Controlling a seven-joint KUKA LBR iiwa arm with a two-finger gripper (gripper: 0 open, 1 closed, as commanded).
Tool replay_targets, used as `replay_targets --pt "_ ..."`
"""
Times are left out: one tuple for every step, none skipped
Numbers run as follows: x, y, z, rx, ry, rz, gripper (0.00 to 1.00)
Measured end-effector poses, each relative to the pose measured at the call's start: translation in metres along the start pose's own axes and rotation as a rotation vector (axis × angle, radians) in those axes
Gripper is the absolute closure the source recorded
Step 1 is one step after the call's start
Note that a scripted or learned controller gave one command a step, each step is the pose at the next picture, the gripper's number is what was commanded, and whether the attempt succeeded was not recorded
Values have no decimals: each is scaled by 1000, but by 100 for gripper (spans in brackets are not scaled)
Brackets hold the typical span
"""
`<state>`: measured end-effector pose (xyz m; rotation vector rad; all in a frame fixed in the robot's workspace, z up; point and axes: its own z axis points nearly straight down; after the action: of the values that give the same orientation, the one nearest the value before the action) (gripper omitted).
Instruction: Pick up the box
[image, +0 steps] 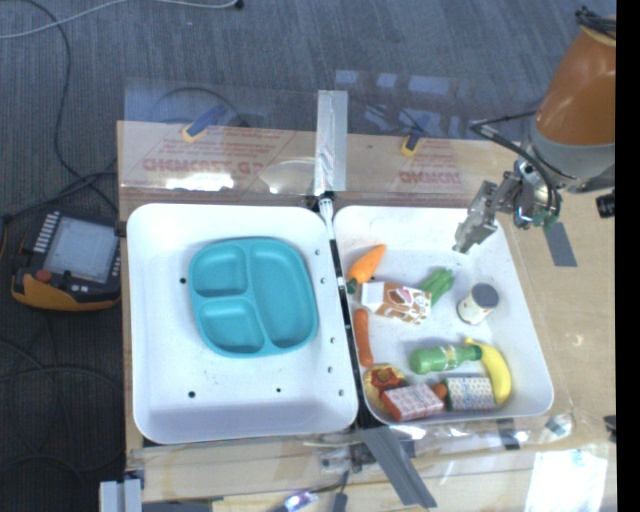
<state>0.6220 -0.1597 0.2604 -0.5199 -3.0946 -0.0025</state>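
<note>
Down at the near edge of the right bin (530, 330) sits a small red box (412, 402), with a speckled box (470, 392) just beside it. A banana (497, 370) and a green bottle (443, 357) lie close behind them. Farther back are a carrot (366, 263) and a white snack packet (397, 301). The gripper (470, 235) hangs over the far part of this bin, holding nothing; I cannot tell if it is open. A blue tray (252, 295) rests in the left bin (160, 330).
</note>
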Motion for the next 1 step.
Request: replay_targets --pt "-35 7 23 0 -1 200 100"
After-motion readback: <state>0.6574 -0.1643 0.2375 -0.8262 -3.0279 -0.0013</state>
